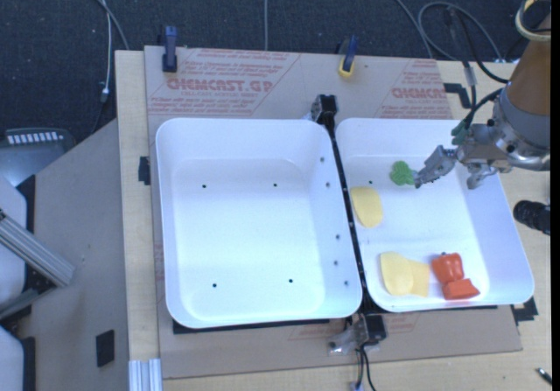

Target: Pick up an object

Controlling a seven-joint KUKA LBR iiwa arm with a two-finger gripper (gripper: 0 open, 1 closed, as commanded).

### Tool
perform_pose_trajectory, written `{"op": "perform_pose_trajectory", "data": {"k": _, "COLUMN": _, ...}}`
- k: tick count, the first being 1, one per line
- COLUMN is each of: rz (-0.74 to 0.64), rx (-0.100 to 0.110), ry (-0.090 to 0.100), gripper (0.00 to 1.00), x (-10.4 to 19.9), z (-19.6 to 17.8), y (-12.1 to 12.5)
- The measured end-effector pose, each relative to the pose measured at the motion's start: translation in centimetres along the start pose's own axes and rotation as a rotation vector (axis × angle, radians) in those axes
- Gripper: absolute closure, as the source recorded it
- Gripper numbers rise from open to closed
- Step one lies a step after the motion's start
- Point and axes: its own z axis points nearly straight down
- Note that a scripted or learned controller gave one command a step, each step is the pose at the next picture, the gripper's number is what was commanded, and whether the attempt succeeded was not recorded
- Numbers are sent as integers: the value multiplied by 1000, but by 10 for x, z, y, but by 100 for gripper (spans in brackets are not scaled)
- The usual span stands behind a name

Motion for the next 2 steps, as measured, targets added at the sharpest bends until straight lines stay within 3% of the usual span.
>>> {"op": "perform_pose_trajectory", "data": {"k": 1, "rz": -2, "rx": 4, "ry": 1, "gripper": 0, "x": 3, "z": 56, "y": 79}}
{"op": "perform_pose_trajectory", "data": {"k": 2, "rz": 2, "rx": 6, "ry": 1, "gripper": 0, "x": -36, "z": 177, "y": 118}}
